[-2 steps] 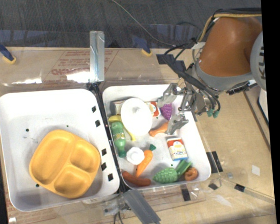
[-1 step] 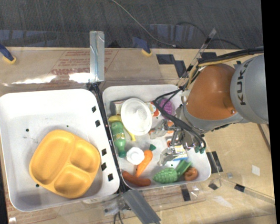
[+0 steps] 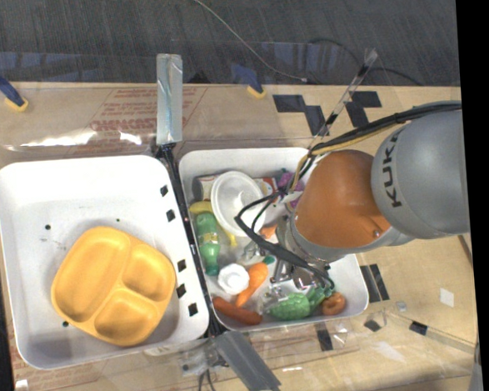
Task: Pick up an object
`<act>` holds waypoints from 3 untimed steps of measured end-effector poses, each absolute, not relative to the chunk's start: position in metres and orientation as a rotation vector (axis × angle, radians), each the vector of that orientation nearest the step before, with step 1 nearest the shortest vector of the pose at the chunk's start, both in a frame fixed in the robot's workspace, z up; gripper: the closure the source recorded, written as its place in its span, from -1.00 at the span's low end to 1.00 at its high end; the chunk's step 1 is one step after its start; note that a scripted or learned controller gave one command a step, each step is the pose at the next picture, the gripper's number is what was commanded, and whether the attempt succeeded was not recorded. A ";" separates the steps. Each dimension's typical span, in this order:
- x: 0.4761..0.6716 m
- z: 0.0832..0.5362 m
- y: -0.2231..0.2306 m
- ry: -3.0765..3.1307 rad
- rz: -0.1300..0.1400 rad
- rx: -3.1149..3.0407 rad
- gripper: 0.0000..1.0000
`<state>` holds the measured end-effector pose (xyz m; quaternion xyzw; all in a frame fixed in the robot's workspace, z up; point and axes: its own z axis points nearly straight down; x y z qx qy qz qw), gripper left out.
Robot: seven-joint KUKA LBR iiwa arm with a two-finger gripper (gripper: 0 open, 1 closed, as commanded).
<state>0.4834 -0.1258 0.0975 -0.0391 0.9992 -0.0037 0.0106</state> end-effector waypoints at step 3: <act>0.490 0.092 -0.104 3.136 0.000 -0.136 -1.00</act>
